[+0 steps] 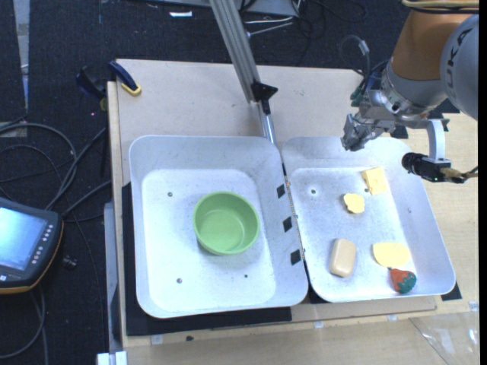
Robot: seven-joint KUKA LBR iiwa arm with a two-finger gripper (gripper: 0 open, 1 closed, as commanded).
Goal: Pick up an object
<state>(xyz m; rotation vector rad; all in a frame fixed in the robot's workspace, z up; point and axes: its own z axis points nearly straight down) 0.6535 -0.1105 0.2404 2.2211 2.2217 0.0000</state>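
Jaws [354,141] above right bin's [434,223] far rim, state unclear, nothing visibly held.

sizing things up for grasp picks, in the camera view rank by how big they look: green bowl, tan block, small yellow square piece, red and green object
1. green bowl, by far the largest
2. tan block
3. small yellow square piece and red and green object: these look about alike, so I would not rank one over the other.

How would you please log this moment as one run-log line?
arm: gripper above right bin far rim | held: nothing seen | right bin: small yellow pieces, tan block | left bin: green bowl
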